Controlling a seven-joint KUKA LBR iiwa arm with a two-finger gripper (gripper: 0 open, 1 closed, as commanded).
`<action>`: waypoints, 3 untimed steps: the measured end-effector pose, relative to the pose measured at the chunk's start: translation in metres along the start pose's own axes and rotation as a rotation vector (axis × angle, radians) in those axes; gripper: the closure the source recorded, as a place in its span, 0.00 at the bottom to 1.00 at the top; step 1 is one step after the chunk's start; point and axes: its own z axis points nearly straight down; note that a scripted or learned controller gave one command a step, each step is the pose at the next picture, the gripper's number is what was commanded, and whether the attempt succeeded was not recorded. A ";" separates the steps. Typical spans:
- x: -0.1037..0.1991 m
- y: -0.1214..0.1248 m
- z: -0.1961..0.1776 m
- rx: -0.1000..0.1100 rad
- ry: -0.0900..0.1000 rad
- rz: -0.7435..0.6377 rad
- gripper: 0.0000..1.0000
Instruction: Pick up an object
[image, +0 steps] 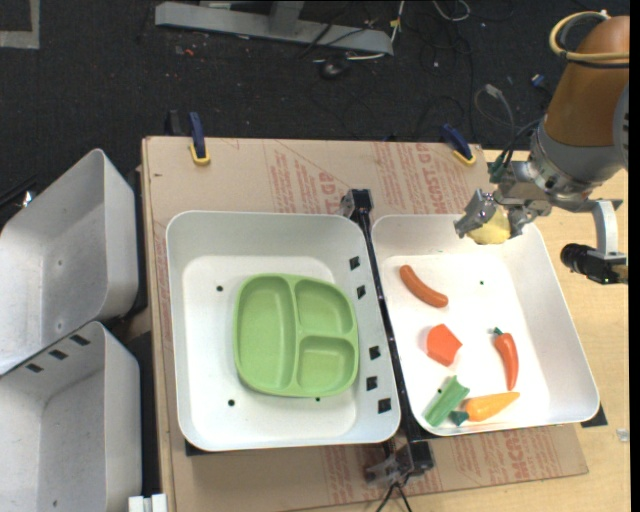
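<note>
Though small and likely light, the pale yellow rounded plastic toy (491, 232) sits pinched between the two-finger gripper (489, 221), looking smooth, slip-prone.

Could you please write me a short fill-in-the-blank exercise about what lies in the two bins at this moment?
1. The green divided plate lies in the ____ bin.
2. The gripper has a ____ object between its fingers, over the far edge of the right bin.
3. The sausage lies in the same bin as the red chili pepper and the ____ block.

Missing words: left; yellow; orange
</note>
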 end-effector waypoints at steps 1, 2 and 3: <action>0.058 -0.011 0.013 0.001 0.001 -0.001 1.00; 0.120 -0.020 0.010 0.000 0.001 -0.003 1.00; 0.177 -0.030 0.023 0.001 0.000 -0.002 1.00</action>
